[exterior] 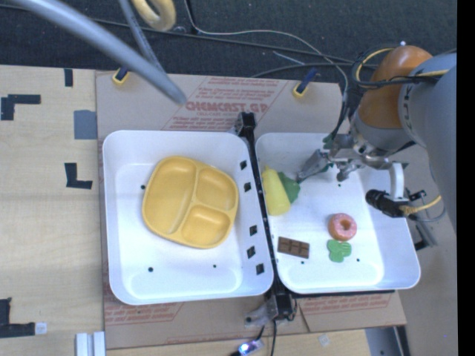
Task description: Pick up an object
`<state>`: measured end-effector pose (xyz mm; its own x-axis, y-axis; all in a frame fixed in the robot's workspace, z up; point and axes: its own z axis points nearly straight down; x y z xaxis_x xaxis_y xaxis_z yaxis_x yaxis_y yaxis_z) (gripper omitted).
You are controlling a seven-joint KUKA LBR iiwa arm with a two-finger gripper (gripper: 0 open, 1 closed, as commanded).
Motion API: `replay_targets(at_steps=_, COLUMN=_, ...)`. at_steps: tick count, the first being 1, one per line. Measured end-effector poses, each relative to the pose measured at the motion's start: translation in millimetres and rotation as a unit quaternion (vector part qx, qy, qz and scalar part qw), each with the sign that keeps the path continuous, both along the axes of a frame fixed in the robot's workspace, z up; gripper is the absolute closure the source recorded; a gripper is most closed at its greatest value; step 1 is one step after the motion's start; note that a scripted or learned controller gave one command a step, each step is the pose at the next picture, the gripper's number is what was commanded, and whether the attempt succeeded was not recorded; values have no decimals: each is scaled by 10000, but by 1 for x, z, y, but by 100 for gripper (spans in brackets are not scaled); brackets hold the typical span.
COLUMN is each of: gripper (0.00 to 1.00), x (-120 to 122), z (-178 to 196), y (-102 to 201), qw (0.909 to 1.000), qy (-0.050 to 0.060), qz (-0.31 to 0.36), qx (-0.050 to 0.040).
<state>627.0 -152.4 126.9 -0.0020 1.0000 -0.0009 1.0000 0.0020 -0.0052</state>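
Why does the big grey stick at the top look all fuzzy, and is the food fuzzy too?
In the camera view, the grey bar crossing the top left is smeared and soft, likely too near the lens to focus; the yellow plate, pink donut and chocolate bar look fairly sharp; lighting is even, with faint shadows along the white bin walls.

Arm (438,87) cut off at right edge.

Even, bright overhead light; soft shadows, slightly blurry, mild glare on white bins (119,199).
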Motion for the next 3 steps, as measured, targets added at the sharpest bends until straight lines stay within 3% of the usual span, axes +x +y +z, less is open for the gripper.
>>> replay_targets(at_steps=1, gripper=100, x=1, z=13, y=1, qw=10000, qy=-13, qz=7, qx=0)
replay_targets(at_steps=3, gripper=100, x=13, z=108, y=13, qw=10000, qy=-44, qz=1, qx=1)
